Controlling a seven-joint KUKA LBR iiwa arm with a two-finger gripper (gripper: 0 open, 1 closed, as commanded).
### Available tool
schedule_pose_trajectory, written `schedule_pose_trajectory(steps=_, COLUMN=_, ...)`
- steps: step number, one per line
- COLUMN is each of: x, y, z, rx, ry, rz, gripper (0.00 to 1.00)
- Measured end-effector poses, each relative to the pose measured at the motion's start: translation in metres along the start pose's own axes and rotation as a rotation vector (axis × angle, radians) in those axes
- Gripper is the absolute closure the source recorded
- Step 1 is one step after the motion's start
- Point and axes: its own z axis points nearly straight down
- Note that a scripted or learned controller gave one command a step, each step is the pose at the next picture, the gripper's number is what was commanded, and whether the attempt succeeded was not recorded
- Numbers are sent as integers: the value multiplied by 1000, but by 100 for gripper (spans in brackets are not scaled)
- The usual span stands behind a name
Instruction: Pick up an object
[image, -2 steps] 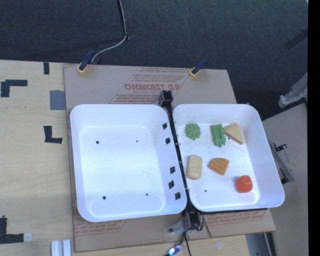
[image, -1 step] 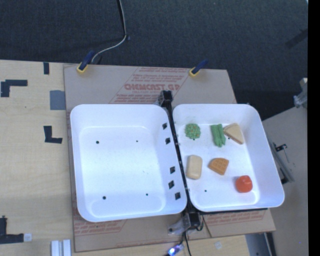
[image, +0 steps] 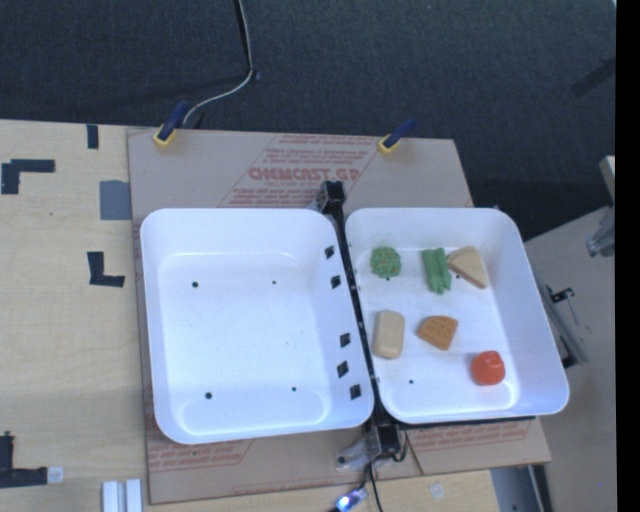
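The right bin (image: 520, 250) holds several small food toys. A green round broccoli piece (image: 385, 262) lies near its left wall. Beside it are a green bean-like stick (image: 436, 270) and a tan wedge (image: 468, 266). Lower down lie a beige bread-like block (image: 389, 333), an orange-brown chunk (image: 438, 331) and a red tomato-like piece (image: 488, 368) near the front right corner.
The left bin (image: 160, 300) sits beside the right one, both on a cardboard sheet (image: 300, 165) held by two clamps (image: 170, 127). A cable (image: 235, 85) runs off the back. Black clips join the bins along the middle seam (image: 345, 300).
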Motion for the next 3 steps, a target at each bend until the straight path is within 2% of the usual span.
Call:
schedule_pose_trajectory(steps=1, x=0, y=57, z=152, rx=5, ry=5, rz=-9, gripper=100)
schedule_pose_trajectory(steps=2, x=-2, y=59, z=144, rx=-10, ry=-1, rz=-8, gripper=0)
schedule_pose_trajectory(steps=3, x=15, y=8, z=34, rx=-21, ry=-4, rz=-8, gripper=0)
